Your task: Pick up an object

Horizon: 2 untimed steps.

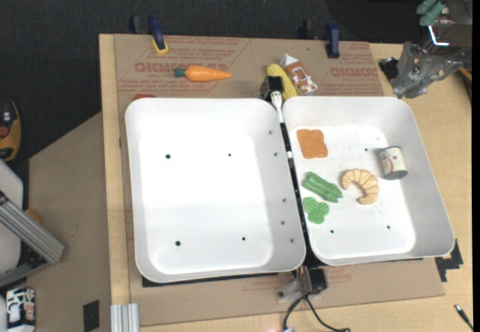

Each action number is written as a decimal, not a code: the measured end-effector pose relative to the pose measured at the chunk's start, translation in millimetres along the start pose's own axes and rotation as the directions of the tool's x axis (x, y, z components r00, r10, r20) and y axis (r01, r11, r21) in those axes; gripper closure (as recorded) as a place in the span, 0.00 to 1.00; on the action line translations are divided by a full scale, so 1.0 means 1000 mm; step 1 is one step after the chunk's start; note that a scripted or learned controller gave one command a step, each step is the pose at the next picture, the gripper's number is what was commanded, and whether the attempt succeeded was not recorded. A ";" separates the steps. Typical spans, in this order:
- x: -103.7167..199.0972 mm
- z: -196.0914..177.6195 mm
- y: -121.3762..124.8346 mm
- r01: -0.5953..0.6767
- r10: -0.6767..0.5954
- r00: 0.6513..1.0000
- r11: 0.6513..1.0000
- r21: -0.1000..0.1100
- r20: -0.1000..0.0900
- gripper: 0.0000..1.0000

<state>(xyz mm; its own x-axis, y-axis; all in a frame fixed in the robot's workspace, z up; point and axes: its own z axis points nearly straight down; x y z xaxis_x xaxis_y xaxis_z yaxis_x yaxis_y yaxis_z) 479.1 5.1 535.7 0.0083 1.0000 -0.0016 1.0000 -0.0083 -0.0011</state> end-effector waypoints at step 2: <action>-0.101 0.000 -0.001 0.011 -0.011 1.000 1.000 0.000 -0.003 1.00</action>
<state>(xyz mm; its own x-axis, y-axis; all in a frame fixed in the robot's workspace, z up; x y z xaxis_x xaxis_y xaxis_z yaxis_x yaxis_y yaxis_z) 477.7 -95.6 535.7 -0.0029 1.0000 0.0014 1.0000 0.0029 -0.0012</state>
